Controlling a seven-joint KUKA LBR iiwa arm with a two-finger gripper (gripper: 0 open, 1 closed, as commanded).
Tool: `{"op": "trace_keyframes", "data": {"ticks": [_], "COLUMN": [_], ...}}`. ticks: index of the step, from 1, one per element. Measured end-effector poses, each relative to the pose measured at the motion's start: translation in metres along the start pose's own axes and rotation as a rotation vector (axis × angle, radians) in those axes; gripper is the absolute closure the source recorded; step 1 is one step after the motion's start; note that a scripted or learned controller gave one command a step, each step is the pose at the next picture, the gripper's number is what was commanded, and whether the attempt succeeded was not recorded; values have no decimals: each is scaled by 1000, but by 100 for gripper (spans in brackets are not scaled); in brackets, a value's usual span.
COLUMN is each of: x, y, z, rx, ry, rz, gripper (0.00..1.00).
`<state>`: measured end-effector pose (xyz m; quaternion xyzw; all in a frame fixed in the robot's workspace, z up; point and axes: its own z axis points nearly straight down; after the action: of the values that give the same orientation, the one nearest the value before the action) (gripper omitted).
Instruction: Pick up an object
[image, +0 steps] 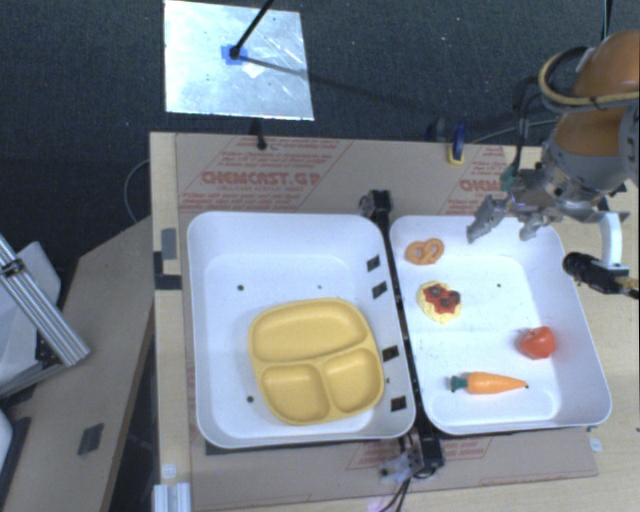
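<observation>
Holding a yellow tray, the left bin.

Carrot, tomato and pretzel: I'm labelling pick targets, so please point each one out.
carrot (492, 382): camera view, middle of the orange body.
tomato (537, 342): camera view, centre of the red round.
pretzel (424, 251): camera view, middle of the twisted loop.

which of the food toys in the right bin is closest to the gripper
The pretzel, at the right bin's far left corner, lies nearest the gripper. The pizza piece, tomato and carrot all sit farther toward the near edge.
</observation>
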<state>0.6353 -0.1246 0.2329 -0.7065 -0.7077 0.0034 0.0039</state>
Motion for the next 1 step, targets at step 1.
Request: {"op": "trace_keyframes", "data": {"ticks": [1], "x": [0], "y": [2], "z": [-8], "rx": [-12], "ry": [-2], "rz": [-2], "gripper": [0]}}
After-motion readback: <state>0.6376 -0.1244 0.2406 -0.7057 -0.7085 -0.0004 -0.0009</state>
